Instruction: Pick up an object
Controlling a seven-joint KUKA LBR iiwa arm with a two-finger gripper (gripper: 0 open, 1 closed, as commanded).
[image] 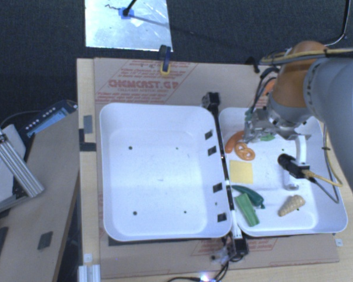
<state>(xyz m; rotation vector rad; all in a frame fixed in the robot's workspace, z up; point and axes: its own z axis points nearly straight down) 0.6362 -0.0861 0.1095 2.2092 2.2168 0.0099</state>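
Observation:
My gripper (254,133) is down in the far part of the right bin (323,216), reaching in from the right. Just left of it lies an orange curved piece (232,140), and an orange pretzel (245,151) sits right below it. A bit of green (266,137) shows beside the gripper; whether it is held cannot be seen. A yellow square slice (242,171) lies nearer the front. Two green pieces, a dark pod (250,195) and a lighter stick (246,209), lie at the front left, and a beige cone (291,204) at the front right.
The left bin (159,169) stands beside the right one, with a black-clipped divider (219,157) between them. A shiny sheet (127,15) lies beyond the bench. A yellow clamp (165,60) sits at the board's far edge.

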